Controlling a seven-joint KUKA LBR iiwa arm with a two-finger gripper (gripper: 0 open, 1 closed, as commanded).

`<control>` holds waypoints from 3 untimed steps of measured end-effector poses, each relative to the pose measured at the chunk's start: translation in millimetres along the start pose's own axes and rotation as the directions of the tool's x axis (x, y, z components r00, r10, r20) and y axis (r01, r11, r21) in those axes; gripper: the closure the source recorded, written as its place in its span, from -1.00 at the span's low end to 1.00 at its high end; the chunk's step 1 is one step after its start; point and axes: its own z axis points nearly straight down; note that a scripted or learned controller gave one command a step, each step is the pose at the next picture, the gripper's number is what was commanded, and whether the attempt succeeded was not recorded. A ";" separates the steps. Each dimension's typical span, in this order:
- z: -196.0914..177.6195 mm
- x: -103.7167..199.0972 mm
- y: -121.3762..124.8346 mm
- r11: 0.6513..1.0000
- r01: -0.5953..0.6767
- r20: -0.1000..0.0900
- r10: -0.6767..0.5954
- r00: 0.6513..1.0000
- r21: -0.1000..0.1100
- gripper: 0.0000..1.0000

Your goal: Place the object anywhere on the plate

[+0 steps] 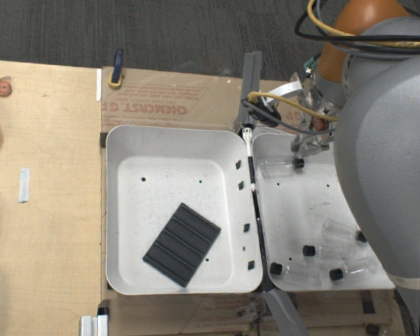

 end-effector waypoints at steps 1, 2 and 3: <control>-202.6 -2.9 -53.1 0.985 0.173 0.002 -0.173 0.985 -0.001 1.00; -141.8 4.4 -114.5 0.732 0.681 0.005 -0.681 0.732 0.001 1.00; -200.1 51.3 -176.3 0.417 0.909 0.003 -0.909 0.417 0.001 1.00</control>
